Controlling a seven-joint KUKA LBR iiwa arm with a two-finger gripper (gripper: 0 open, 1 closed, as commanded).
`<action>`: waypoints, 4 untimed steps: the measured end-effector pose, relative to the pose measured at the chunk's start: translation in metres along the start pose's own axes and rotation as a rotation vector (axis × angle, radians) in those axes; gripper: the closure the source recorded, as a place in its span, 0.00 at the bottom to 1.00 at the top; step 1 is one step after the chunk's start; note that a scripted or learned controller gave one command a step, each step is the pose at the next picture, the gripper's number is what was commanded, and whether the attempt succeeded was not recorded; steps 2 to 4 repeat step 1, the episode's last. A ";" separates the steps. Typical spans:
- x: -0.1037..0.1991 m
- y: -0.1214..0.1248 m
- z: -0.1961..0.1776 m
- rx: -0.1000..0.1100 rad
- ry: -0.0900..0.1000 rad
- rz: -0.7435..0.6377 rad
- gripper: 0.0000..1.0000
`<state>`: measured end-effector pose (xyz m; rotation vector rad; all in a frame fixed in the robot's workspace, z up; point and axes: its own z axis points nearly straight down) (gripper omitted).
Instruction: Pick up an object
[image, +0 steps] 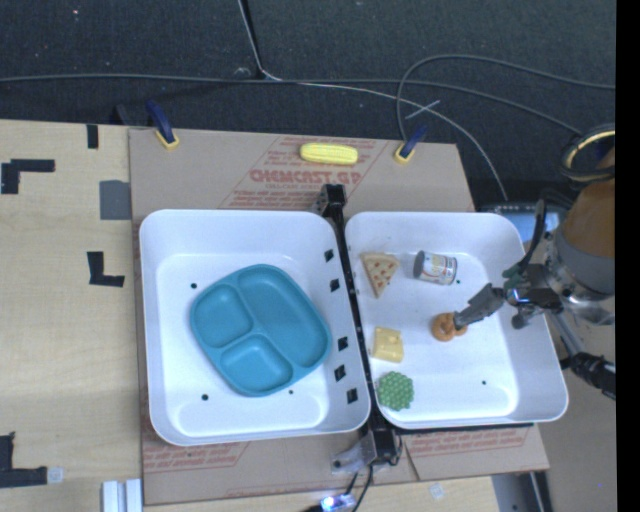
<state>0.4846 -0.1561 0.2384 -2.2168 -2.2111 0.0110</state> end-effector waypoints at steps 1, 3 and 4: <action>0.000 0.002 -0.005 -0.011 -0.002 -0.004 0.00; 0.000 0.002 -0.005 -0.011 -0.002 -0.004 0.00; 0.000 0.002 -0.005 -0.011 -0.002 -0.004 0.00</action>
